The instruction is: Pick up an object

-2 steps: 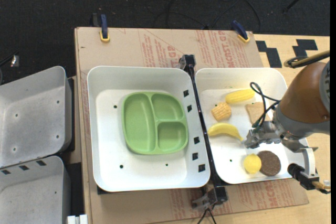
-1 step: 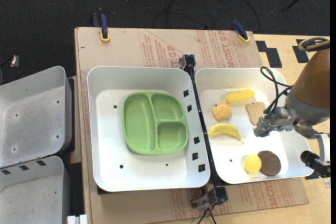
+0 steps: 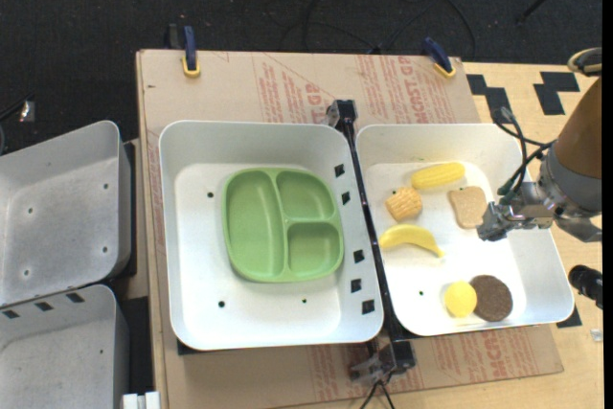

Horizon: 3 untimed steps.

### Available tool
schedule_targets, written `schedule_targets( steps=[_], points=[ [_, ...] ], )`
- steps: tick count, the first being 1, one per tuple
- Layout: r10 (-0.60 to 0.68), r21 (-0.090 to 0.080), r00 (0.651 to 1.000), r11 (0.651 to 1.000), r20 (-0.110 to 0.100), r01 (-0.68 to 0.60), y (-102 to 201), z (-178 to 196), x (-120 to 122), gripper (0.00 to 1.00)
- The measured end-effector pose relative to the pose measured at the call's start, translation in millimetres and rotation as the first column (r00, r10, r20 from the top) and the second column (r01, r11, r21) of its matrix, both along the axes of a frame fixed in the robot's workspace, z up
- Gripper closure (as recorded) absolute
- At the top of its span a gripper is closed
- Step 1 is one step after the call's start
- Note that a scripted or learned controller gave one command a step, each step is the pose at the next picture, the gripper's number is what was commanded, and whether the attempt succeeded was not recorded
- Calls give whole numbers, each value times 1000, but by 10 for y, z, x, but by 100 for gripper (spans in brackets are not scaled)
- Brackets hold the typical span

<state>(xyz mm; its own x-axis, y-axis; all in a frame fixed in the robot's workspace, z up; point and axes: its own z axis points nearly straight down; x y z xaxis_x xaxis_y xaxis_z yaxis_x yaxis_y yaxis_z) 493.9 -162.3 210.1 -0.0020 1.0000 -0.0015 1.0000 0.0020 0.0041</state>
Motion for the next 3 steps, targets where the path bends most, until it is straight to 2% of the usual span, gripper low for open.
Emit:
schedule_targets(
  steps=[1, 3],
  points=[
    [0, 0, 1000, 1000, -1, 0, -1, 183, 12, 100],
    [6, 3, 1000, 1000, -3, -6, 979, 112, 322, 100]
  ],
)
